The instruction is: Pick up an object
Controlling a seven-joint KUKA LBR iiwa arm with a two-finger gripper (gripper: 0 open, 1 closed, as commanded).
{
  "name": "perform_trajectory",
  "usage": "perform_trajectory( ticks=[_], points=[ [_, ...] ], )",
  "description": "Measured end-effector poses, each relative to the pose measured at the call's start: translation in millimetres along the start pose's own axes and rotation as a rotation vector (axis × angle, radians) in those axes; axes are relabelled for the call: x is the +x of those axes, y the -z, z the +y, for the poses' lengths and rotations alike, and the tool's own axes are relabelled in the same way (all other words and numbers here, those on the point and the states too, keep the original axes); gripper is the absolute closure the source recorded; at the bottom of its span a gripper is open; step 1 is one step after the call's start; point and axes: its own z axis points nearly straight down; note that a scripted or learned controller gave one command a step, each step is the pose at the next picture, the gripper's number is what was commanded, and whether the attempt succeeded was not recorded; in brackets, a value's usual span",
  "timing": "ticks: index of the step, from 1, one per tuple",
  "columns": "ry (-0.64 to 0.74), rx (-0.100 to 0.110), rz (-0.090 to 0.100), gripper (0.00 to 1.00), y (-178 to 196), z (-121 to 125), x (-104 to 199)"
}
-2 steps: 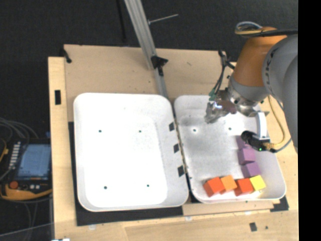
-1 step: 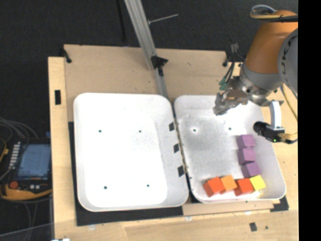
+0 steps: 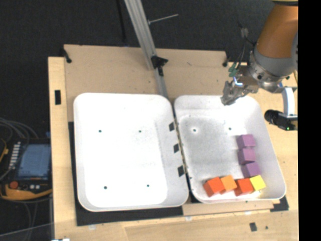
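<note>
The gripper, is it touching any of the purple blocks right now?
Apart. The camera view shows the gripper at the right bin's far rim, with bare bin floor between it and the purple blocks.

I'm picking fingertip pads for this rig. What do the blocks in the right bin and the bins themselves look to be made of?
The purple blocks, orange blocks and yellow block look like painted wood or solid plastic: crisp edges, flat matte colour, no glare. Which one, I can't tell. The right bin and left bin look like moulded white plastic, smooth with rounded corners and a faint speckle.
</note>
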Motion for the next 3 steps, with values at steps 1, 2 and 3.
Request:
perform_trajectory(
  ticks=[1,2,3],
  points=[
    [0.000,0.009,0.001,1.00,-18,6,57],
    [0.001,0.006,0.001,1.00,-19,19,112],
    [0.000,0.009,0.000,1.00,-39,20,156]
  ],
)
